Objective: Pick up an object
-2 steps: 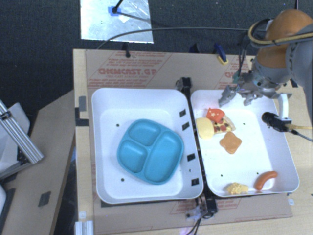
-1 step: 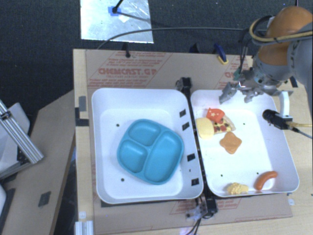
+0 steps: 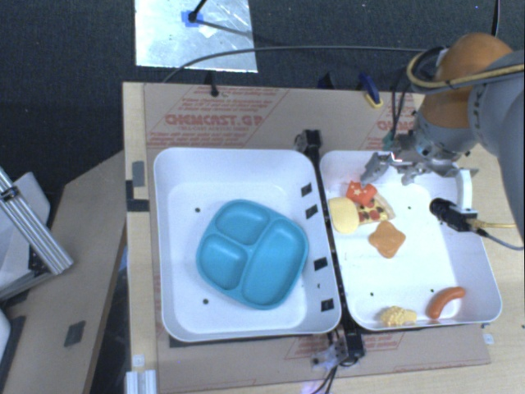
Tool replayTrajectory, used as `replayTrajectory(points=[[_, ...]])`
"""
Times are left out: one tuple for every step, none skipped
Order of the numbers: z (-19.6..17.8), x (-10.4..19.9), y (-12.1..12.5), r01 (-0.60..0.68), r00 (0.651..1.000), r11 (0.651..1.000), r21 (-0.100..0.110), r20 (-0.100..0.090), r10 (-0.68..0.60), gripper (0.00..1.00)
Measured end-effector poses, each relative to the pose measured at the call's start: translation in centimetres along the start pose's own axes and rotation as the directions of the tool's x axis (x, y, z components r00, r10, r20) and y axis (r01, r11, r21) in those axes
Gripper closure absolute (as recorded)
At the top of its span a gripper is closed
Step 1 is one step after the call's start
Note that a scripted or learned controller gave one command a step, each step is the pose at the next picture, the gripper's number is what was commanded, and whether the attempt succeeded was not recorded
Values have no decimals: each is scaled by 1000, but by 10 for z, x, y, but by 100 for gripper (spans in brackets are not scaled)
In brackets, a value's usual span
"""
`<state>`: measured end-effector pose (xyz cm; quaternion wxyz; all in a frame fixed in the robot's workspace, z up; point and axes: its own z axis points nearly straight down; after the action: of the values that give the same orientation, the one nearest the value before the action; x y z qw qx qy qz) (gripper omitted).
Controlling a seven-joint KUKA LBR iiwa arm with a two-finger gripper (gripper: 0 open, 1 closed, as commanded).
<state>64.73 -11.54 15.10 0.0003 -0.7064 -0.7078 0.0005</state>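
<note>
My gripper (image 3: 390,171) hangs over the back of the right bin (image 3: 476,257). It is open, with nothing between its fingers. Just in front of it and to the left lies a small red toy food piece (image 3: 359,192) next to a pizza slice (image 3: 376,213). A pale yellow rounded piece (image 3: 344,215) touches them at the bin's left wall. An orange-brown piece (image 3: 386,239) lies a little nearer the front. A sausage (image 3: 445,301) and a yellow lumpy piece (image 3: 397,315) sit along the front wall.
The left bin (image 3: 184,220) holds a blue divided plate (image 3: 253,253). A black divider (image 3: 321,228) runs between the bins. A black fitting with a cable (image 3: 449,212) hangs over the right bin's right side. A shiny sheet (image 3: 194,21) lies beyond the bench.
</note>
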Motion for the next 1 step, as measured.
replayTrajectory(points=[[52,10,-5,3,1000,1000,1,-1,-3,0]])
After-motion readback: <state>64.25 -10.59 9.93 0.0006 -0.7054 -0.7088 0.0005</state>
